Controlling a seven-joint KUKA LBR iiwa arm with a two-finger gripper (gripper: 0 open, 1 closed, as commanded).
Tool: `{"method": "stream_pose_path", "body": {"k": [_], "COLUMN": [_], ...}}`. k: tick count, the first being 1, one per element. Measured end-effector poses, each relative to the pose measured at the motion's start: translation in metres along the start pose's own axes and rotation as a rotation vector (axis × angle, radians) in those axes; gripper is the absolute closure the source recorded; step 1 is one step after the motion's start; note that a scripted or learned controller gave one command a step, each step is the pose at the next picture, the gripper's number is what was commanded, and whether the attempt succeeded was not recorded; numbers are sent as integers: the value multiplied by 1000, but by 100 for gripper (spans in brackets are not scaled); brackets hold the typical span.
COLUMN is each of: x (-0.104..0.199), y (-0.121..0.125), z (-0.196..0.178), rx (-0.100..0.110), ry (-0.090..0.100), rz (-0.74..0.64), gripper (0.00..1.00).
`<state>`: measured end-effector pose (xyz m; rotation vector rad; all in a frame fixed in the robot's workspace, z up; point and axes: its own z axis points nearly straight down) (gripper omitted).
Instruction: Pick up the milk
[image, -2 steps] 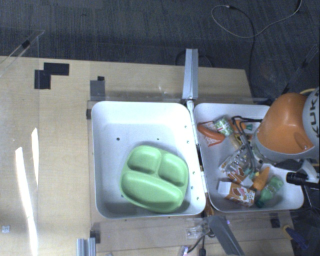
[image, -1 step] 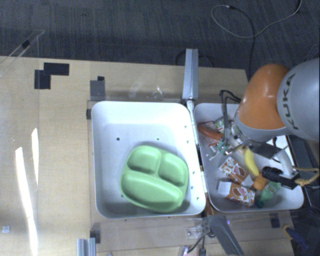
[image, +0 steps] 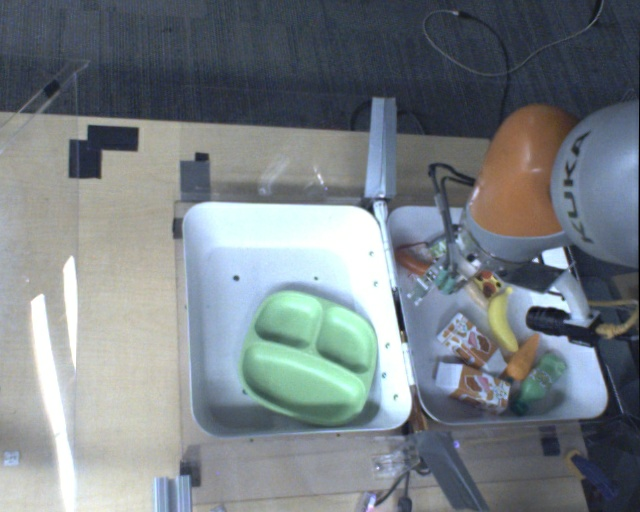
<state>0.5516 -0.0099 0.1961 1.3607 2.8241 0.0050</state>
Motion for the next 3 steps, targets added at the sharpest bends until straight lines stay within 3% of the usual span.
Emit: {"method": "stream_pose_path", "body": {"k": [1, 2, 3], "x": [0, 6, -74], "y": [0, -45, -38], "z": [0, 8, 107], "rx": [0, 2, -6], "ry": [0, 2, -7], "rz": [-1, -16, 49], "gripper": [0, 0, 0]}}
